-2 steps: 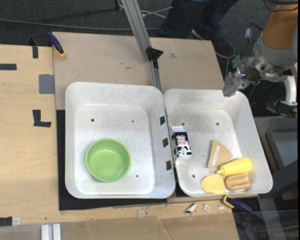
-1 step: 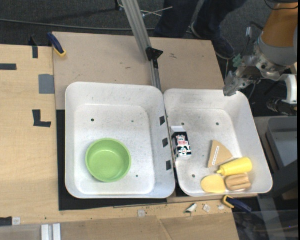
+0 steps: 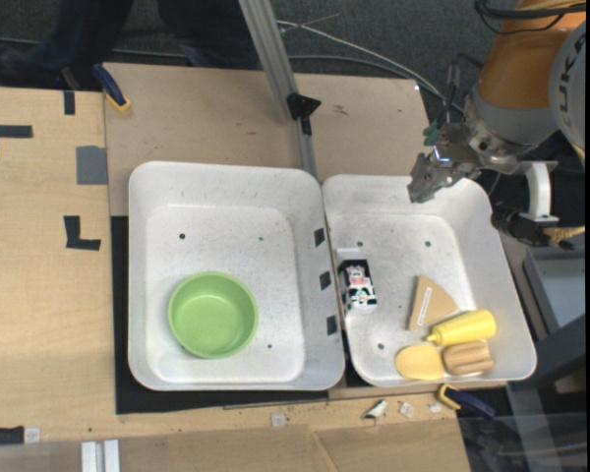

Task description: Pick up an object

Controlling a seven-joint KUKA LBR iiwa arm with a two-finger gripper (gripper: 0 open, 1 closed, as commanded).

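My gripper hangs over the far right corner of the right bin, with nothing seen between its fingers. In that bin a small black and white toy lies near the left wall. A tan wedge rests toward the near right. Beside it lie a yellow cylinder, a yellow rounded piece and a tan block. A green bowl sits in the left bin, at its near left.
A grey metal pole slants down from the top to the gap between the bins. A blue and yellow clamp lies on the bench at the far left. Small scraps lie on the bench in front of the right bin.
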